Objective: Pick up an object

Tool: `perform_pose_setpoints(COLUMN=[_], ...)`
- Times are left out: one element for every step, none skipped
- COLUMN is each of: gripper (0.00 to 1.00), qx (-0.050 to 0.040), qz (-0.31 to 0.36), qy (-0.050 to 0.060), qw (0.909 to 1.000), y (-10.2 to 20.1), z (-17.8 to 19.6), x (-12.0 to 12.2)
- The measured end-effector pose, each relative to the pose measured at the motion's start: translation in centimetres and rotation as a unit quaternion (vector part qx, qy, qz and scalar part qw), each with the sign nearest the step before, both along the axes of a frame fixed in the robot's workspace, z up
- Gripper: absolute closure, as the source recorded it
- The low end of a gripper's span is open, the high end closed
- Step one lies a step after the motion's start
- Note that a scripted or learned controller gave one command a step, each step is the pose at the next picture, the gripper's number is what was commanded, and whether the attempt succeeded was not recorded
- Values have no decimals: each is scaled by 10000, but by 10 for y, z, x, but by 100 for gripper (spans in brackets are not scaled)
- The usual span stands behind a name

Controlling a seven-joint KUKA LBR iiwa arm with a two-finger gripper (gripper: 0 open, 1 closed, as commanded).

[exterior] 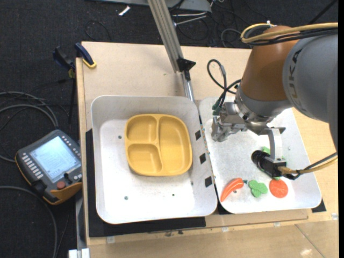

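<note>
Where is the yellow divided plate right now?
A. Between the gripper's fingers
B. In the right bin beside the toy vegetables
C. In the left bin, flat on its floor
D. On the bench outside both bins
C: the yellow divided plate lies flat in the left bin, while the orange carrot toy, green toy and red-orange round toy sit in the right bin.
</note>
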State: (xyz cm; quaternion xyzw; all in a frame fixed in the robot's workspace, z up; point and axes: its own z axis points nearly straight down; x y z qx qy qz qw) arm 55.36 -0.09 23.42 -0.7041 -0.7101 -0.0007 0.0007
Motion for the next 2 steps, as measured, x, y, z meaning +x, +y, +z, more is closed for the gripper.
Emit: perform_pose_setpoints(gripper=[100, 100], qx=[-3, -4], qz=[-3, -2], qy=[7, 14], qw=[10000, 10000], y=[43, 89], z=[3, -1], x=[-10, -27])
